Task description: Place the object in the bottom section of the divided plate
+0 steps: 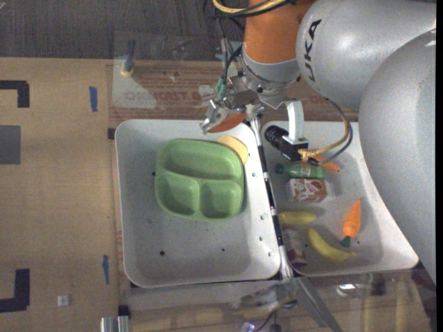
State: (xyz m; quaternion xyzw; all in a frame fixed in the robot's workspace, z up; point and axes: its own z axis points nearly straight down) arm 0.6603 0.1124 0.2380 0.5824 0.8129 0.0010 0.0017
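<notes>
A green divided plate (201, 178) lies in the left bin (138, 206), with one wide section on its far side and two small sections on its near side. All sections look bare. My gripper (220, 119) hangs over the bin's far edge, just beyond the plate's far right corner. An orange object (230, 120) shows between its fingers, which are shut on it. A yellow object (234, 146) rests against the plate's far right rim, below the gripper.
The right bin (377, 206) holds a green bottle (301, 171), a brown and white packet (309, 190), a carrot (351, 220), a banana (329, 246) and a small yellow item (296, 218). The arm's bulk looms over the right bin.
</notes>
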